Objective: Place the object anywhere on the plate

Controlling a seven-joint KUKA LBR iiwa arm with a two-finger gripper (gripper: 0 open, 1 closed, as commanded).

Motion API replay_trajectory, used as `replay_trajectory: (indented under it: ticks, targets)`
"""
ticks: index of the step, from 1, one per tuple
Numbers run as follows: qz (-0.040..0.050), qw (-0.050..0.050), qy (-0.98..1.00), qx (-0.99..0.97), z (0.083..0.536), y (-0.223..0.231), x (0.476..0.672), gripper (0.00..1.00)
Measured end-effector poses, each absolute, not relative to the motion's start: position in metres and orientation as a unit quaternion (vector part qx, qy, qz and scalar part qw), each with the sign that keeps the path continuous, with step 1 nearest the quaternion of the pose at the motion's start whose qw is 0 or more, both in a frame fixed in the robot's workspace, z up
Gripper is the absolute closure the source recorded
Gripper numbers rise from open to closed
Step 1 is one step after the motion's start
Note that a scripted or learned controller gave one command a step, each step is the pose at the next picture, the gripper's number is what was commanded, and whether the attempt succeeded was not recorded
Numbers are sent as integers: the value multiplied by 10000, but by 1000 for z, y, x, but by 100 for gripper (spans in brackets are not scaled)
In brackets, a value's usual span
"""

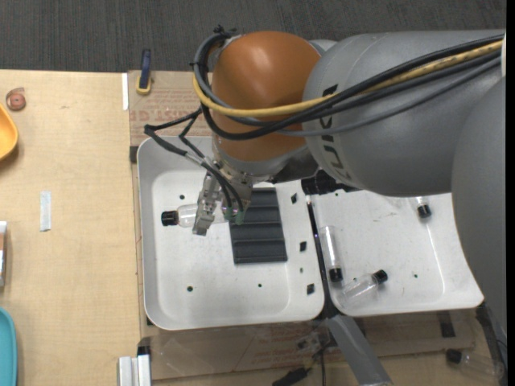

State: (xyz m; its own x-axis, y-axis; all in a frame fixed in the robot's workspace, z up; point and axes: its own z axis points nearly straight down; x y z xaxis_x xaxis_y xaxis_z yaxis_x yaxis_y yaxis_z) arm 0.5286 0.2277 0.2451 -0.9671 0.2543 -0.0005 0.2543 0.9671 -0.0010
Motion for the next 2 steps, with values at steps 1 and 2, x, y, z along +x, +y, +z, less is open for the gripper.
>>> replay_trajectory:
  ticks: [1, 2]
  targets:
    - [-2, 11, 9975, 700, 292, 228, 554, 100]
    - [-8, -7, 9997, 246, 271, 228, 526, 100]
